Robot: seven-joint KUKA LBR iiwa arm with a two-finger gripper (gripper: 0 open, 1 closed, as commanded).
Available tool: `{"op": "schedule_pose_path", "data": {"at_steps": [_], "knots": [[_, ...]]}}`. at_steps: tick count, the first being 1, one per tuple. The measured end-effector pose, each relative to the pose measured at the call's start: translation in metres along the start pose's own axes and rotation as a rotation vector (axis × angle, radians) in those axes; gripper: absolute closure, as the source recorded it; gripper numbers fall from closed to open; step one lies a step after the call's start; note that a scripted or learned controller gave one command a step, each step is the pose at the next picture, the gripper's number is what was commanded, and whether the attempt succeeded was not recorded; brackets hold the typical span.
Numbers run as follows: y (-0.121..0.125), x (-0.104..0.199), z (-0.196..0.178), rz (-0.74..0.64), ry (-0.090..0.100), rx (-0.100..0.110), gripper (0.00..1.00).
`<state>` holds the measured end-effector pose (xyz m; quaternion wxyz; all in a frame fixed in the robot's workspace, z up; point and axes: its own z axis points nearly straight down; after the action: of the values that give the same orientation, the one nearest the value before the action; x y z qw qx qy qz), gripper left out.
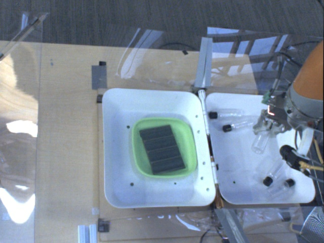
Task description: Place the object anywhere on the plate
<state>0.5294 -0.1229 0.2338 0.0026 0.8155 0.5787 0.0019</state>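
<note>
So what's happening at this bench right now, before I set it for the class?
A robot arm reaches in from the right, its gripper low over the right bin, among several clear vials with black caps. In the left bin sits a green plate already carrying a dark ridged block. No vial is on the plate yet.

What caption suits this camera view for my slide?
Arm's hand over right bin of clear vials; green plate holds dark ridged block.
</note>
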Motion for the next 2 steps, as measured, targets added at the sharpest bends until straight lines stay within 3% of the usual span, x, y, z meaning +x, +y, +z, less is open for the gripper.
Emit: {"op": "schedule_pose_path", "data": {"at_steps": [1, 2], "knots": [[0.0, 0.0, 0.0, 0.0, 0.0, 0.0, 0.0], [0.067, -0.047, 0.009, 0.083, -0.001, -0.001, 0.0]]}}
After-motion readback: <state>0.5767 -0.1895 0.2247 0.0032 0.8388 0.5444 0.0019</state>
